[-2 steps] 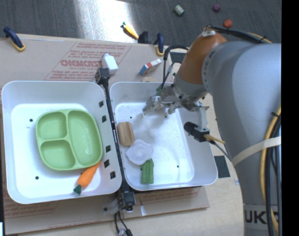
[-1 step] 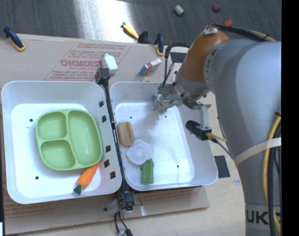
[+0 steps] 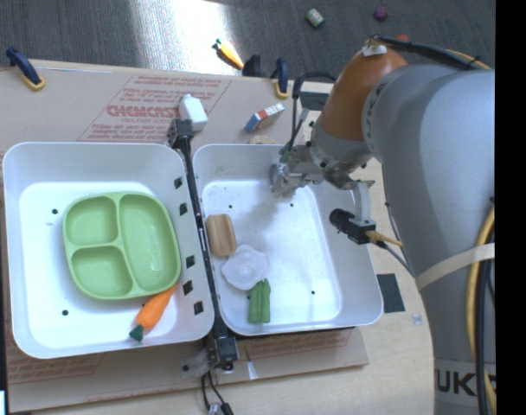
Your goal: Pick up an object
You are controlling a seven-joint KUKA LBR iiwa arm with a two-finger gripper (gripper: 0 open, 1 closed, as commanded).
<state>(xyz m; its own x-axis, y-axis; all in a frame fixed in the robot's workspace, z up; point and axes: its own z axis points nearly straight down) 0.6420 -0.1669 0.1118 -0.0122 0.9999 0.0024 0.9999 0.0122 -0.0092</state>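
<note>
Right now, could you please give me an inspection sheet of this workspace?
Surface: cardboard sheet bearing left bin and right bin.
Job's things: green plate and carrot in left bin; tan block, white piece, green piece in right bin.
Clutter: small box on cardboard.
End effector: over right bin's far edge.
Cables: yellow cable beside the arm.
Surroundings: blue clamp, grey carpet.

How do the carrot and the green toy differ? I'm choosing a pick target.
The carrot is orange with a green top; the green toy is all green. The carrot lies in the left bin, slanted beside the green plate; the green toy lies in the right bin, nearly upright in view. Both are small and elongated.
</note>
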